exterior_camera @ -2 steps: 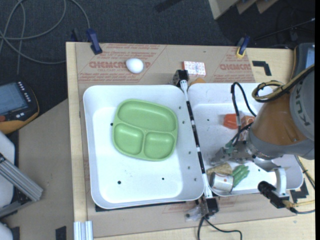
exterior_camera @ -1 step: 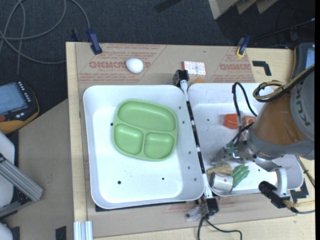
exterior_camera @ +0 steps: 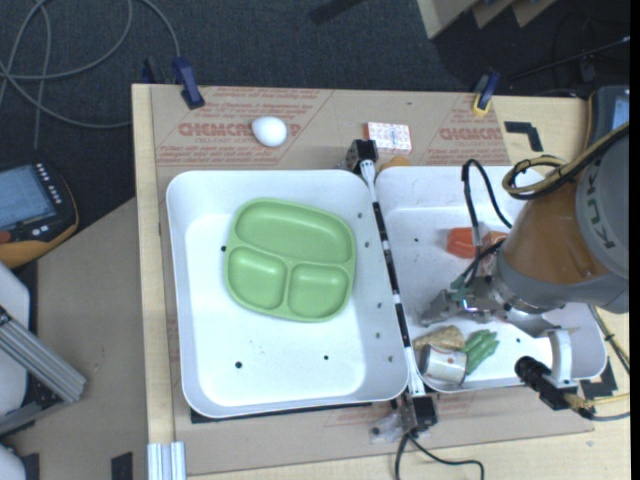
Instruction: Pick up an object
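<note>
The left bin (exterior_camera: 200,298) is carrying a green three-compartment plate (exterior_camera: 290,259), lying flat near its centre. The right bin (exterior_camera: 420,218) is lying just beside it, their rims meeting along a black divider strip. The arm (exterior_camera: 560,248) is reaching over the right bin from the right, its orange band above the wrist. The gripper (exterior_camera: 462,303) is sitting low over the bin's near half; whether it is released or clenched cannot be told. Candidate objects are lying in the right bin: an orange item (exterior_camera: 462,241) behind the gripper, a green item (exterior_camera: 481,348), a tan item (exterior_camera: 442,338) and a metallic cup (exterior_camera: 443,366) at the near rim. A white egg-shaped object (exterior_camera: 269,130) is resting on the bench behind the left bin.
</note>
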